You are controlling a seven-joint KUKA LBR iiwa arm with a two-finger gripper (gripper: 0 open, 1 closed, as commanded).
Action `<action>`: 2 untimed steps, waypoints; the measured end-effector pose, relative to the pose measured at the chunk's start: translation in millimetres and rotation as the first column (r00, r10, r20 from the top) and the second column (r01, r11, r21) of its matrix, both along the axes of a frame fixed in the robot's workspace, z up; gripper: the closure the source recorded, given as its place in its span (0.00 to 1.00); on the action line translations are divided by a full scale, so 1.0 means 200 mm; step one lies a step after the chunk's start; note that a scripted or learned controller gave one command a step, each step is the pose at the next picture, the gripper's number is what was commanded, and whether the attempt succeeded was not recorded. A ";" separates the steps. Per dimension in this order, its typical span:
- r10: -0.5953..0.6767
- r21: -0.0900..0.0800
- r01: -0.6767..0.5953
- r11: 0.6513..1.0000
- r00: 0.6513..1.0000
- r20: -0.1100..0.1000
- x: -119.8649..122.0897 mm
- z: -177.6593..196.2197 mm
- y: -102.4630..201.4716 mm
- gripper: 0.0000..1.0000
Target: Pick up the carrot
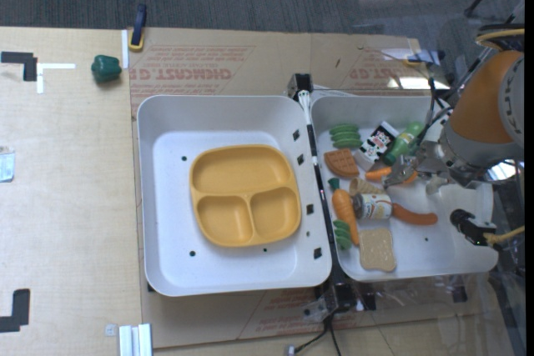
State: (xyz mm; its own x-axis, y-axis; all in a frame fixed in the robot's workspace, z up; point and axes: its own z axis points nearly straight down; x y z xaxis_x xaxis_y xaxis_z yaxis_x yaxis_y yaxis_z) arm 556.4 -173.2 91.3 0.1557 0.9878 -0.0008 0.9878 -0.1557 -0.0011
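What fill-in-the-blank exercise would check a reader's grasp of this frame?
1. The yellow three-compartment plate lies in the ____ white bin.
2. The orange carrot with green top lies in the ____ white bin.
3. The beige bread slice lies nearer the ____ edge of the view than the carrot.

Missing words: left; right; bottom

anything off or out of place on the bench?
One stray: a green pepper-like toy sits on the bench beyond the left bin, outside both bins. The yellow divided plate lies slightly askew in that bin. Items in the right bin are jumbled, including the carrot, but nothing is spilled.
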 end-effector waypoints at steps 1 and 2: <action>0.001 0.000 -0.001 1.000 1.000 -0.001 0.00 0.04 0.00 1.00; 0.001 0.000 -0.001 1.000 1.000 -0.002 0.00 0.04 0.00 0.00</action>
